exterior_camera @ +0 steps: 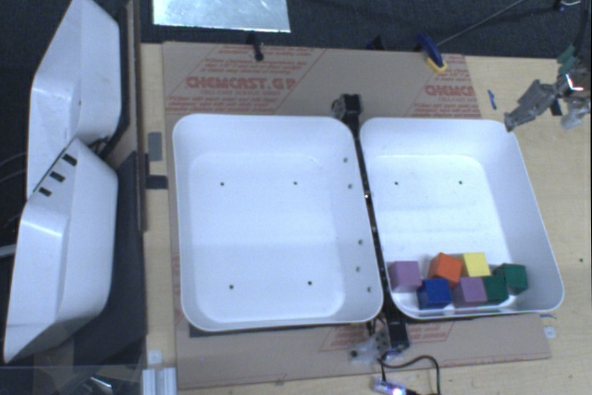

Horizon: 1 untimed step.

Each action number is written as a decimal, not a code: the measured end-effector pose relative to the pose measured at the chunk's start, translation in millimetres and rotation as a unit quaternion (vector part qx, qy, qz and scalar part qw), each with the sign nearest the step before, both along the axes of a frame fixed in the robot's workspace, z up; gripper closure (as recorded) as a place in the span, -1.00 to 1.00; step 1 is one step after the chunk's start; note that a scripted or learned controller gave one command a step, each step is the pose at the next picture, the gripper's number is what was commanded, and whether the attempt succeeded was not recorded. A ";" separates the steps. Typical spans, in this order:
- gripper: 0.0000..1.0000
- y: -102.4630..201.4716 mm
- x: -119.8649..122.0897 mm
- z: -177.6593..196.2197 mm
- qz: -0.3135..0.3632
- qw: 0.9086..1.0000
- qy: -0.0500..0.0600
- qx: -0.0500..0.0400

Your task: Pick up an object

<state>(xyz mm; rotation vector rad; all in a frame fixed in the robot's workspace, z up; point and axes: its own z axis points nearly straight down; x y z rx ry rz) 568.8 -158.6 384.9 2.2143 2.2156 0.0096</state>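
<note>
Blocks (460, 279) clustered at right bin's (527, 199) near edge | gripper (546, 102) parked off its far right corner, I can't tell its state | step: approach pending | next: I'd descend onto one block

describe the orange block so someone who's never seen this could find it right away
Start at the right-hand shallow white bin and look to its near corner, where small coloured blocks huddle together. The orange cube sits in the back row of that cluster, left of the yellow cube and behind the blue cube. It is the only orange piece there.
</note>
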 end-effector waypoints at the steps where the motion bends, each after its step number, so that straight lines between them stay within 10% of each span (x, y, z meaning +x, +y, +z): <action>1: -1.00 -25.4 71.5 151.5 0.000 1.000 0.002 0.000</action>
